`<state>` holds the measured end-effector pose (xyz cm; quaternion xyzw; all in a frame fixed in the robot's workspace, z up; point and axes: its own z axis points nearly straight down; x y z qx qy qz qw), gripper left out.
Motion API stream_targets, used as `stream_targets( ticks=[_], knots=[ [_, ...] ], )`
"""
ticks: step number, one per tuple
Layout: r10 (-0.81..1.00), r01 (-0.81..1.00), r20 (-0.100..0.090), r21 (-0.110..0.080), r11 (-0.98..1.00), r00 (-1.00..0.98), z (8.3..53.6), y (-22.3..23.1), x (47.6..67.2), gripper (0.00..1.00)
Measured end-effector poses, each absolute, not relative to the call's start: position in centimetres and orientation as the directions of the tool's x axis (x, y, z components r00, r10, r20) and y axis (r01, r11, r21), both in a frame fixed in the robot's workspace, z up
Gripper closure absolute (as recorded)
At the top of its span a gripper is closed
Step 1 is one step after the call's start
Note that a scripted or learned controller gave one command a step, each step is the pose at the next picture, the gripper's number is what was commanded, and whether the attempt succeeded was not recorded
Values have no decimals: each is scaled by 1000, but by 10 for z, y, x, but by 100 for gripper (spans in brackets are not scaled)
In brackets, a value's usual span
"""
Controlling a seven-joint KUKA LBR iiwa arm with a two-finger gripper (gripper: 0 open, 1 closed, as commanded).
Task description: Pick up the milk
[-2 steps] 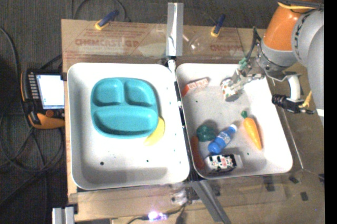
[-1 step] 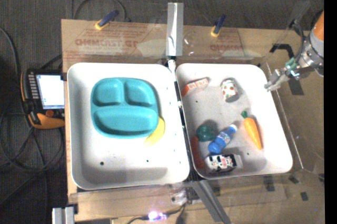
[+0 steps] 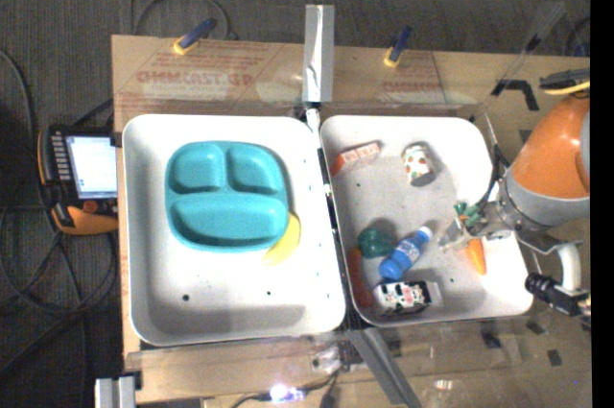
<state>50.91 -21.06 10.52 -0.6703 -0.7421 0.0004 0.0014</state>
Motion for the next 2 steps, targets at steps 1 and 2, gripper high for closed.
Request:
stream_targets(
  ticks=[1,2],
  knots=[
    [996,996,-8,18,88,-88,92,-105,489,100],
    [933,933,-18,18,361,-360,92,-107,490,100]
  ],
)
